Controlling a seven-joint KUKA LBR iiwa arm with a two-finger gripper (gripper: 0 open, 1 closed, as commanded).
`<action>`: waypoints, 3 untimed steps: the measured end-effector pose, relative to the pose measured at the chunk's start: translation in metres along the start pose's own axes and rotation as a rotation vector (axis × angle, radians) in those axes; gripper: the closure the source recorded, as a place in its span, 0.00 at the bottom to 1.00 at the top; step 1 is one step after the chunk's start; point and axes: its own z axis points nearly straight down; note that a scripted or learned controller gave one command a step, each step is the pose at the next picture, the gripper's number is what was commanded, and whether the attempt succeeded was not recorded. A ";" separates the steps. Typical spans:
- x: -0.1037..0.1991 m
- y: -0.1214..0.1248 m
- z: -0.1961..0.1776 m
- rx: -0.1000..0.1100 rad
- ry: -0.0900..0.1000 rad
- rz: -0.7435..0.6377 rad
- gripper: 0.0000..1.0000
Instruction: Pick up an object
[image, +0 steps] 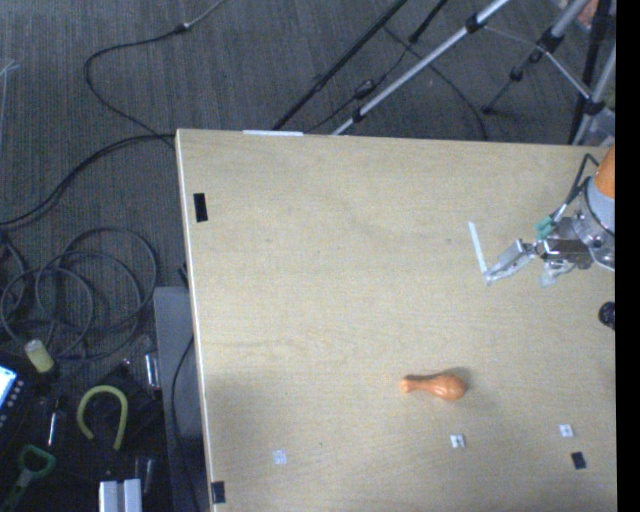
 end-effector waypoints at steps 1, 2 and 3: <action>-0.005 0.054 0.020 0.000 -0.003 -0.045 0.00; -0.004 0.117 0.124 -0.001 -0.003 -0.326 0.00; -0.003 0.127 0.163 -0.002 -0.004 -0.490 0.00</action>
